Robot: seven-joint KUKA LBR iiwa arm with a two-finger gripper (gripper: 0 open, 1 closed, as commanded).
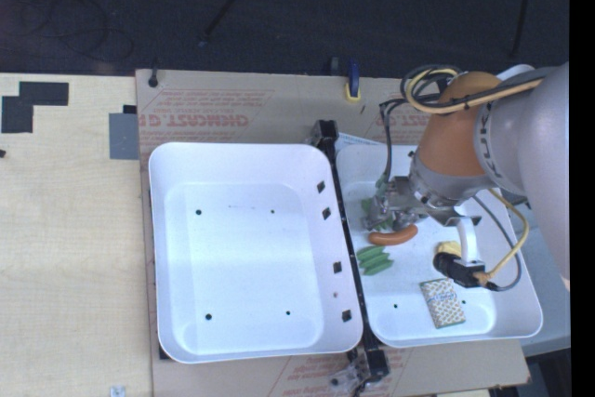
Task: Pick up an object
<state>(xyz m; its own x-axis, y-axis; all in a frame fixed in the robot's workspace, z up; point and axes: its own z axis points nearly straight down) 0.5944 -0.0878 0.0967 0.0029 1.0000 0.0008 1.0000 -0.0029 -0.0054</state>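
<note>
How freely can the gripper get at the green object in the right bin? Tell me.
Probably yes. The green object lies in the open on the right bin's floor, just below the gripper. Only the orange sausage-shaped object lies close above it; nothing covers it.

Both bins look like smooth, slightly glossy white plastic: left bin (177,200), right bin (507,316). Under them a matt brown cardboard sheet (232,112) with red print, on a pale wood-look bench (65,228). Arm (521,135) at 3 o'clock: satin grey shell, glossy orange band (456,139).
</note>
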